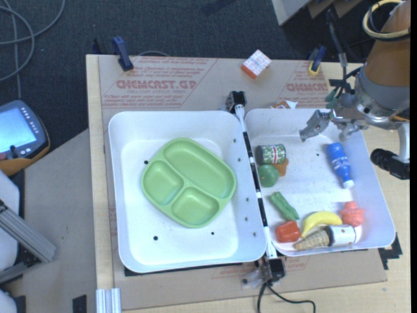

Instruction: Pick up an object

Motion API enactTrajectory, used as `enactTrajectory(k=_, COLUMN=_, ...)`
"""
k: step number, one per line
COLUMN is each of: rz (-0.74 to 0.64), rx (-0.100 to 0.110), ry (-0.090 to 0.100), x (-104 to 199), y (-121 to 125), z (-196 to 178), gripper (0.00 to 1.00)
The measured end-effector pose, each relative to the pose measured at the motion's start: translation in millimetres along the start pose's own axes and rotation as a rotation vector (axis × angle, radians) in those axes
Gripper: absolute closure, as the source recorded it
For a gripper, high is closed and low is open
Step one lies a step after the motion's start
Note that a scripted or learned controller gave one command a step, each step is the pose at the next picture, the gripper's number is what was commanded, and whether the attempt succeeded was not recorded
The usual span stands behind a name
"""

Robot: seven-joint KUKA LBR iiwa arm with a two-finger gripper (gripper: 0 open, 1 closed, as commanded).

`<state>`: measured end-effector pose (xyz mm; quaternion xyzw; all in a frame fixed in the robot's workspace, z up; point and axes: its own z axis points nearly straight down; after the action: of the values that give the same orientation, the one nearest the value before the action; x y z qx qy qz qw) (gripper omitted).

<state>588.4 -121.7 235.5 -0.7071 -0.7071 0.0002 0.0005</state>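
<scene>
My gripper (329, 128) hangs over the far end of the right bin (381, 197), open, with nothing between its fingers. Just right of it and nearer lies a blue bottle (339, 163). To its left a small can (270, 154) lies on its side, with a green ball (268, 174) and a small orange piece (282, 168) next to it. Toward the near end of the bin sit a green pepper (283, 205), a red vegetable (288, 231), a banana (322, 220), a cone (311, 241), a white bottle (344, 235) and a pink-red toy (352, 212).
The left bin (130, 240) holds a green divided plate (189, 181). An orange and white cube (256, 64) lies on the bench behind the bins. Blue clamps (122, 53) (316, 59) grip the board's far edge, and a black clip (236, 100) joins the bins.
</scene>
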Motion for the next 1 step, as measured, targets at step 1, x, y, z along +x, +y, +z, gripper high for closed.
enactTrajectory(k=1, rz=0.005, rx=0.005, ry=0.0, x=-63.3, y=-2.5, z=47.5, gripper=0.0)
